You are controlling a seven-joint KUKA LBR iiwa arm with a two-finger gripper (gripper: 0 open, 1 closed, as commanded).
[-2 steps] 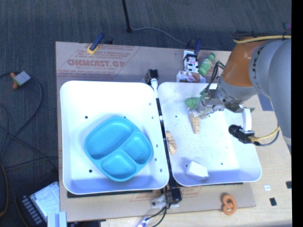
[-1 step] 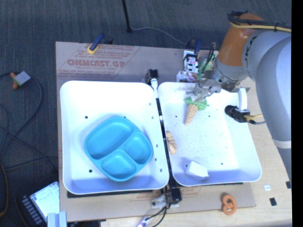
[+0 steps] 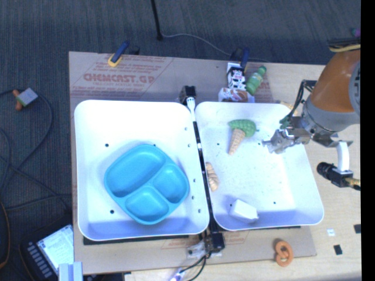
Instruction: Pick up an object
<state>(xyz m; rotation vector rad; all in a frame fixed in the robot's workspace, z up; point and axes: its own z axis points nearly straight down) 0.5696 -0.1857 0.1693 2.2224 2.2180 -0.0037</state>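
Note:
My gripper (image 3: 280, 140) hangs over the right part of the right bin (image 3: 304, 209), below the grey arm with its orange band (image 3: 337, 89). Nothing shows in its grasp. A toy ice cream cone with a green top (image 3: 238, 132) lies to its left in the bin's upper middle. Against the bin's left wall rests a small tan pastry-like piece (image 3: 211, 175). Near the front wall sits a white block (image 3: 243, 209).
The left bin (image 3: 88, 122) holds a blue divided plate (image 3: 147, 182). Behind the bins stand a green bottle (image 3: 255, 79) and a small carton (image 3: 235, 82). An orange ring-shaped toy (image 3: 284, 252) lies on the bench in front.

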